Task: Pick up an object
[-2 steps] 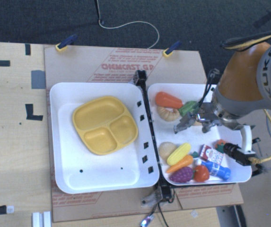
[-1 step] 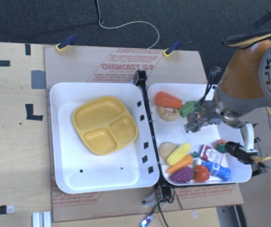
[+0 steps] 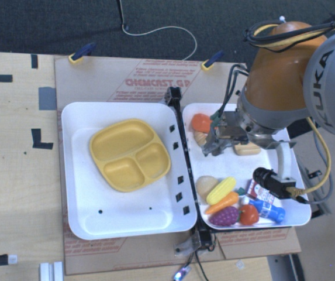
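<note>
My gripper (image 3: 213,147) hangs low over the upper left part of the right bin (image 3: 299,215), its dark fingers pointing down and left. Just beside the fingers lie an orange-red round toy (image 3: 200,122), a tan piece (image 3: 200,138) below it and a beige bread-like piece (image 3: 247,150) to the right. Nothing shows between the fingers, and their gap is hard to read from above. Lower in the bin lie a pale round piece (image 3: 205,185), a yellow corn (image 3: 221,189), an orange carrot (image 3: 222,202), purple grapes (image 3: 225,216), a red tomato (image 3: 249,214) and a blue-capped bottle (image 3: 266,205).
The left bin (image 3: 79,215) holds a yellow divided plate (image 3: 130,154). A black divider (image 3: 182,151) runs between the bins. The arm's orange and grey body (image 3: 281,69) overhangs the right bin's upper right, with a black cable fitting (image 3: 269,180) over its right side.
</note>
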Motion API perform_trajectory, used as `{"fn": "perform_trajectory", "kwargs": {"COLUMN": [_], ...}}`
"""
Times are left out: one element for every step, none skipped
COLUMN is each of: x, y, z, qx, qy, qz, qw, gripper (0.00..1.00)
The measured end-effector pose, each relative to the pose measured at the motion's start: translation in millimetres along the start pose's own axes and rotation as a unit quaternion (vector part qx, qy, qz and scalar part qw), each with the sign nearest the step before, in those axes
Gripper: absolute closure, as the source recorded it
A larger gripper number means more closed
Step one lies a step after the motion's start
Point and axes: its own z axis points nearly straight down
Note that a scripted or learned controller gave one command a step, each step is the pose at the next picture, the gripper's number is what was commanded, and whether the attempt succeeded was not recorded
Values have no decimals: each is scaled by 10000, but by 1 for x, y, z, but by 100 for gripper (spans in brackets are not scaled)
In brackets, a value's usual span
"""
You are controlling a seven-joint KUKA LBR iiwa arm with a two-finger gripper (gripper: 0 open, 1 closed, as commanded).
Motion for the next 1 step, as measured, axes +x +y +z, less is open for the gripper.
{"fn": "perform_trajectory", "kwargs": {"x": [73], "y": [-15], "z": [-74], "qx": [0], "qy": [0], "qz": [4], "qw": [10000], "gripper": [100]}}
